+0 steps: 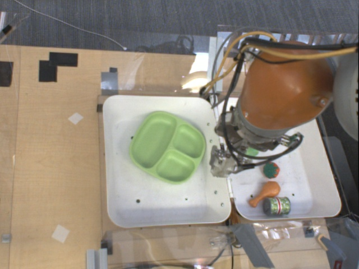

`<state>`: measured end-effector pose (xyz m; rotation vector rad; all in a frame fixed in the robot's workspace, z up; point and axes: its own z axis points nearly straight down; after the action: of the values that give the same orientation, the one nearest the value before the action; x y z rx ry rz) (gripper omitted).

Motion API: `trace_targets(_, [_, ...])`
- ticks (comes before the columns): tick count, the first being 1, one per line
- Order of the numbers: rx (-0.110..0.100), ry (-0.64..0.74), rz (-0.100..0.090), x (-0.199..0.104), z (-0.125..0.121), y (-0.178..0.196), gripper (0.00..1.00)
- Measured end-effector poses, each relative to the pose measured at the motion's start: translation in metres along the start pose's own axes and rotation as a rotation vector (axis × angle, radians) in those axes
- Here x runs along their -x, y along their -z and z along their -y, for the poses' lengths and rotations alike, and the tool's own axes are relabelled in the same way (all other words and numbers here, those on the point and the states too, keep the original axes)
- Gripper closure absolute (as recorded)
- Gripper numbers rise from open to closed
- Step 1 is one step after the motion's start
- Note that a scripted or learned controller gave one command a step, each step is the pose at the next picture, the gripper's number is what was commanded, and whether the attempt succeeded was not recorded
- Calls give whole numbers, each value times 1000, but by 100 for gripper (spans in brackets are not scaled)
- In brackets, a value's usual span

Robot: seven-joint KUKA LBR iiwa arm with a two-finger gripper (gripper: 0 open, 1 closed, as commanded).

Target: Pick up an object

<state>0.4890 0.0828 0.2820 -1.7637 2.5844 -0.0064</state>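
Gripper, finger state unclear, hovers at the right bin's left edge, mid-approach; next, descend onto orange gourd toy, lower right.

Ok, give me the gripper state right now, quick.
Gripper: cannot be told; it sits low over the divide between the left bin and the right bin, nothing visibly held.

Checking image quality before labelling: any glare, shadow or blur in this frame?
Camera view: glare on the clear sheet above the left bin; soft shadow under the green divided plate; the end effector looks slightly blurred; the small objects in the right bin stay fairly sharp.
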Motion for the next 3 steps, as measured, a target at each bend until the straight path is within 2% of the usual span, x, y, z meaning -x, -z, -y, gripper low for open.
trace_targets(1, [3, 404, -1, -16, 6, 17, 100])
trace_targets(2, [11, 886, -1, -43, 15, -44, 100])
trace_targets(3, [11, 544, -2, -43, 13, -98, 100])
